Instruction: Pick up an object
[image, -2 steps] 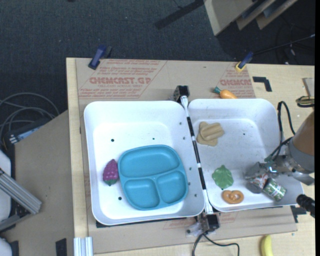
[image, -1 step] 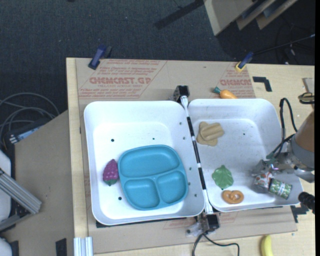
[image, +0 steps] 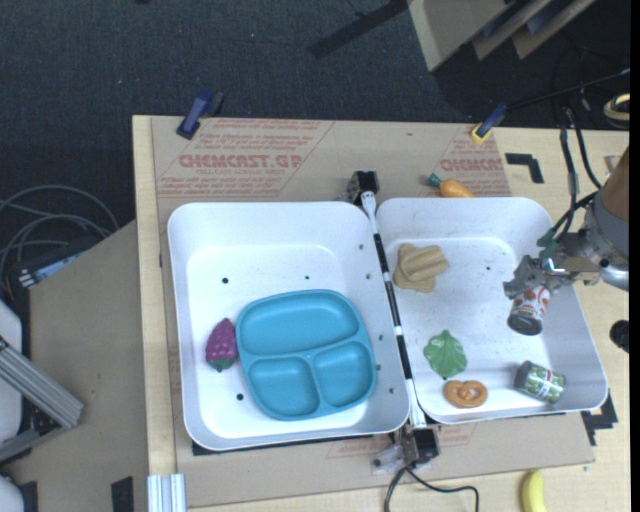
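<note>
a robotics lab, not a home. the desk (image: 160, 300) is a bare board still printed with a supplier's name, held by clamps (image: 200, 110) at its back edge. two white bins (image: 185, 235) sit side by side on it, holding toy food. loose cables (image: 50, 235) lie on dark carpet (image: 80, 60), and an aluminium rail (image: 40, 385) stands at the left.

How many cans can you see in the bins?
2. One red and white can is at the right bin's right side, right under the gripper. One green can lies on its side in that bin's near right corner.
</note>
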